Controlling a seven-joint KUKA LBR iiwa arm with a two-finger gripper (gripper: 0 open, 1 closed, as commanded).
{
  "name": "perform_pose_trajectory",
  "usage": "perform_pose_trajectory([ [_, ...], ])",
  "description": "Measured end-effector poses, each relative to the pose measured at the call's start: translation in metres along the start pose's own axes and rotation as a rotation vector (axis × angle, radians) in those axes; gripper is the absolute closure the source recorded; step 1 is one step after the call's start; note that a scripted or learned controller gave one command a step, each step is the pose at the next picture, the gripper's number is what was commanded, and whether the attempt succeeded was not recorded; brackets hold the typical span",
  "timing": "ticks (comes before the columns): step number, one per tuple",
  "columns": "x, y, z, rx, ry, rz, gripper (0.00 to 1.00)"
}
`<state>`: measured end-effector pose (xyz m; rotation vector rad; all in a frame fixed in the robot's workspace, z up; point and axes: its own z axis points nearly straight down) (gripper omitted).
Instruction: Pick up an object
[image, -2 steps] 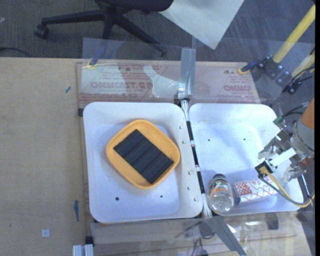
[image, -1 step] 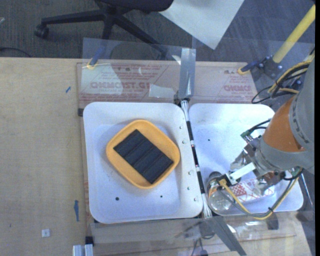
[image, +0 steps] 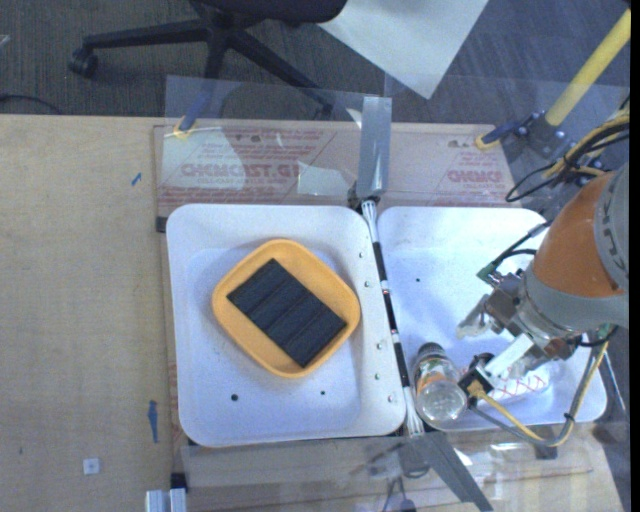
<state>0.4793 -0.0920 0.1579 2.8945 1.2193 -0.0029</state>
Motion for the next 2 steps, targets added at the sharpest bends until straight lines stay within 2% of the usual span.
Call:
perform_pose_trajectory([
  [1, 0.053, -0.053, -0.05, 0.003, -0.001, 0.385, 0.0],
  [2, 0.013, -0.014, -0.052, 0.004, -0.002, 0.306, 0.0],
])
